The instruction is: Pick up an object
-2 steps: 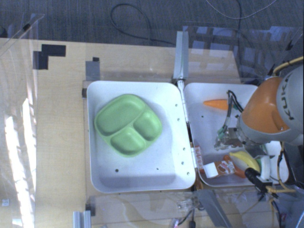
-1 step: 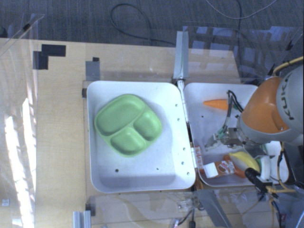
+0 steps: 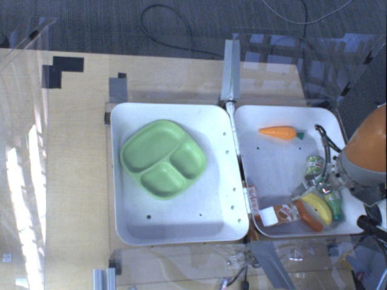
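We are listing the desk (image 3: 66, 162) from left to right. Left bin (image 3: 181, 222): a green divided plate (image 3: 163, 157) is lying flat near its middle; it looks like light, stiff plastic, wide and low, so we are judging it awkward for a two-finger grip except at the rim. Right bin (image 3: 272, 168): an orange toy carrot (image 3: 277, 133) is lying on its side toward the far wall, well apart from the rest; we are reckoning it light, rigid and somewhat slippery, best taken across its thicker middle. Along the near wall a small bottle-like item with a white end (image 3: 278, 214) is lying flat, beside a yellow banana (image 3: 318, 208) that is touching a red piece (image 3: 310, 222) and a green item (image 3: 334, 207); a crinkled green-and-white packet (image 3: 314, 165) is sitting just above them. These are crowding together, so we are expecting a clean hold to be hard; the banana looks smooth and curved, best gripped across its middle. The tool (image 3: 323, 188) is hanging over this cluster, just above the banana; we cannot tell how far it is open or whether it is holding anything.
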Action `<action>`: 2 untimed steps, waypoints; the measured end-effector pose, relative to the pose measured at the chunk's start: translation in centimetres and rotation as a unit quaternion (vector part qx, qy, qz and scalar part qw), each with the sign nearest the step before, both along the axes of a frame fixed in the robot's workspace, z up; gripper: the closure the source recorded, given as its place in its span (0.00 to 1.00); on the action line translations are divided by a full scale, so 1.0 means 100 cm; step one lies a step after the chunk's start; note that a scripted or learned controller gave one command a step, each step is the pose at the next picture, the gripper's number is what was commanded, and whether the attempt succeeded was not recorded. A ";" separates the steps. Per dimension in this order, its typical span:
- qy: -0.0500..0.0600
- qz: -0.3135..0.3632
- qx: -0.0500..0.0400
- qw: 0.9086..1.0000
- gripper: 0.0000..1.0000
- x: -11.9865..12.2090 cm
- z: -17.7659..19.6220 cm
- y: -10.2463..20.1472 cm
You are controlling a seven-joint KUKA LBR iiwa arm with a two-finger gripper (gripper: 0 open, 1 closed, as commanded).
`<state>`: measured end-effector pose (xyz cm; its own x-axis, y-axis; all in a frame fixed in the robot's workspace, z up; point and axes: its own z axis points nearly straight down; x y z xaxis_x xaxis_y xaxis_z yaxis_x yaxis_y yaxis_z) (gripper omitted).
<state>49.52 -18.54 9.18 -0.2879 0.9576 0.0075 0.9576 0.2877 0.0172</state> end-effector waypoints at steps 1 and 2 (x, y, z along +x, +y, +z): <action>-0.006 0.000 -0.005 1.000 1.00 0.003 0.012 -0.002; 0.003 -0.005 -0.007 1.000 1.00 0.040 0.092 0.056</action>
<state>53.52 -12.92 18.43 -0.2775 0.9607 -0.0037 0.9607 0.2775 0.0081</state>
